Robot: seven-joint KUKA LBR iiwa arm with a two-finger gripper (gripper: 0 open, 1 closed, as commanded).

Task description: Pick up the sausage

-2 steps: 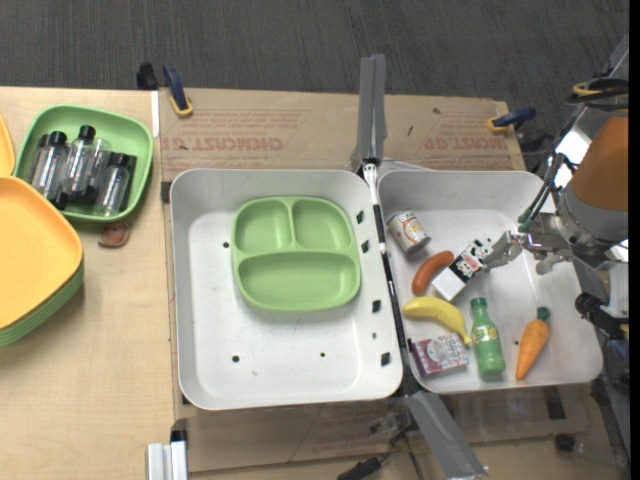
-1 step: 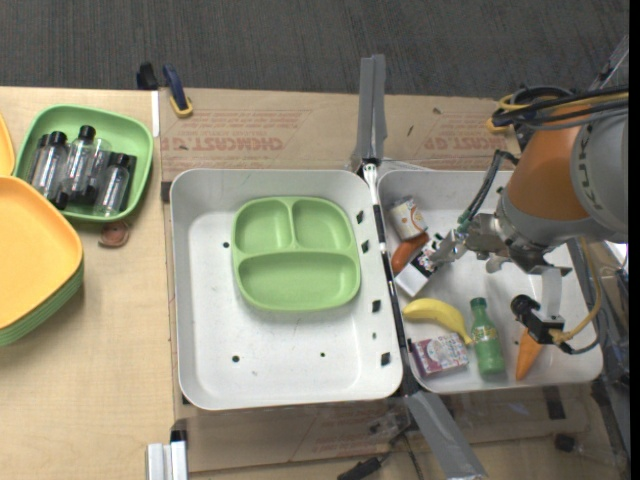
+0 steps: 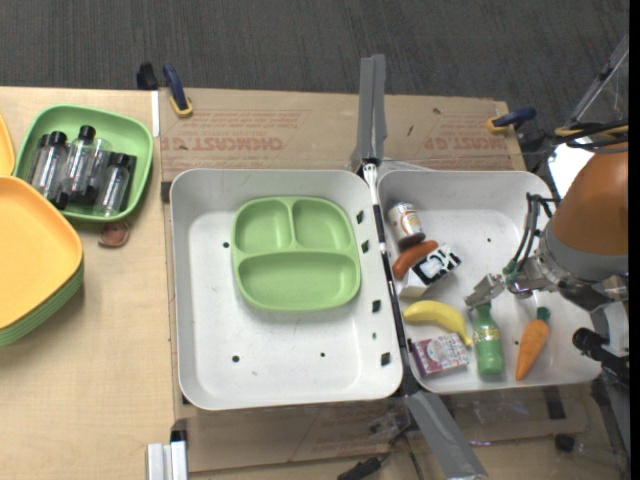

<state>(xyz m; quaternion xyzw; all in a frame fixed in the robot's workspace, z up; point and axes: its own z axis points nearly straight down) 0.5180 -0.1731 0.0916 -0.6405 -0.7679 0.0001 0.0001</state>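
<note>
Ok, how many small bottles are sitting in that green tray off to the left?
4 small bottles, side by side in the green tray: first, second, third, fourth, leftmost to rightmost. More could be hidden between them.

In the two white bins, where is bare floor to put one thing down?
Left bin: bare floor all around the green divided plate. Right bin: bare along its far wall; crowded near the sausage, banana and green bottle.
</note>
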